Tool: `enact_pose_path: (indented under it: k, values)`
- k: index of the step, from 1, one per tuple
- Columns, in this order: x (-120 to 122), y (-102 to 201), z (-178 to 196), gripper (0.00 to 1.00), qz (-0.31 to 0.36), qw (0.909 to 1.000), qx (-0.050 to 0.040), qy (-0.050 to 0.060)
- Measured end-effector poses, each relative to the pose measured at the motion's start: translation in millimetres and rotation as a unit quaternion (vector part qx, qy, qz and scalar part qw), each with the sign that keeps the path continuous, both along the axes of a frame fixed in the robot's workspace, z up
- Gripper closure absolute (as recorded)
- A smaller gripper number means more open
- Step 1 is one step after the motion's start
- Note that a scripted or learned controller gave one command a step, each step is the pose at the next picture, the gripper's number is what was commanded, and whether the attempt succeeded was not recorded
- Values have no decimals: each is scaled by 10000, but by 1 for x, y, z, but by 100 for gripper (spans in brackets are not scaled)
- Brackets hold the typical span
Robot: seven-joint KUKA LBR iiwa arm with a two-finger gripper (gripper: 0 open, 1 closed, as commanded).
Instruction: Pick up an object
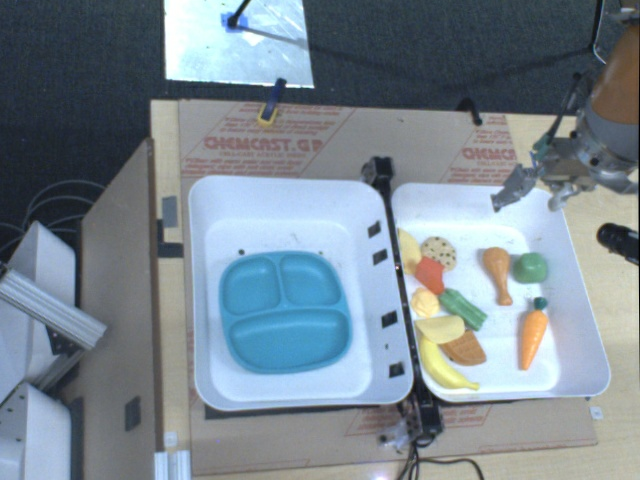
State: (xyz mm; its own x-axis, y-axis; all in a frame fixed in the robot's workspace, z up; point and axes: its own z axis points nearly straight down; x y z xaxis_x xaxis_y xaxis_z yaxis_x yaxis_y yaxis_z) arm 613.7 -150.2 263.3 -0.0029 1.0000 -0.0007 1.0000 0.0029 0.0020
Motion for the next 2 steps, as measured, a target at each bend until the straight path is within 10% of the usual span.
enact_pose_path:
  k: [1, 2]
  values:
    - [-8, -28, -166, 0, -16, 10000, 13, 51]
    - [-4, -28, -145, 100, -8, 10000, -9, -29]
